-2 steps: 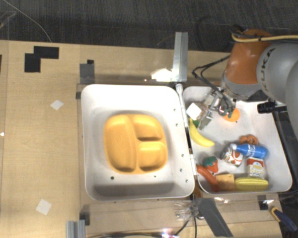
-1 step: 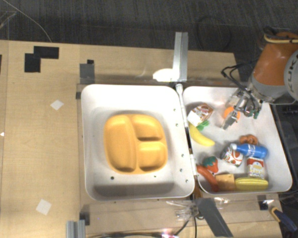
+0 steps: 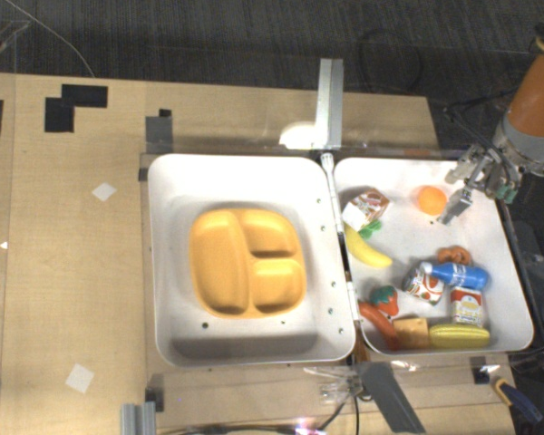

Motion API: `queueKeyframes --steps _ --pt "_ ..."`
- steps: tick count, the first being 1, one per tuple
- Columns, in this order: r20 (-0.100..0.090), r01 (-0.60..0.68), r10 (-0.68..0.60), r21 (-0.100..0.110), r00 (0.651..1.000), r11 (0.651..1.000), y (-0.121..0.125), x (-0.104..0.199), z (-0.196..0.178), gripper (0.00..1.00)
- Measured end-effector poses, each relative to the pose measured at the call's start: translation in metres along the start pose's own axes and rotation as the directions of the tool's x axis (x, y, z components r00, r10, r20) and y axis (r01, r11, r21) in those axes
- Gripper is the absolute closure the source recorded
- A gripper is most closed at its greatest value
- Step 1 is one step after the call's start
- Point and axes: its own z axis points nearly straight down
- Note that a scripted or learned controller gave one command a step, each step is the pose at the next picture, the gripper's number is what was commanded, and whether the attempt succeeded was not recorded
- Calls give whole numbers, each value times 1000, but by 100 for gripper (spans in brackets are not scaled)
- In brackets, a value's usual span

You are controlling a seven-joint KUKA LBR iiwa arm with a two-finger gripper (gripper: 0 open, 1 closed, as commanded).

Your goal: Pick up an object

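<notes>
Just beside the orange ball (image 3: pixel 431 199), the gripper (image 3: pixel 462 191) hangs over the right bin (image 3: pixel 522 308), jaws apart.

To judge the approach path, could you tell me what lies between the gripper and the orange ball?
Nothing: in the camera view, only bare white bin floor separates the gripper from the orange ball.

A single fixed camera hangs above the worktop (image 3: pixel 63 270), looking down at a slight slant. It stands far enough back to take in both white bins, the left bin (image 3: pixel 168 243) and the right bin (image 3: pixel 512 270), side by side, plus dark floor beyond the far edge.
</notes>
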Motion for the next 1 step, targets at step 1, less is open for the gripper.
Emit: queueKeyframes --steps 1 --pt "-6 -179 179 3 984 984 87 60 68 0"
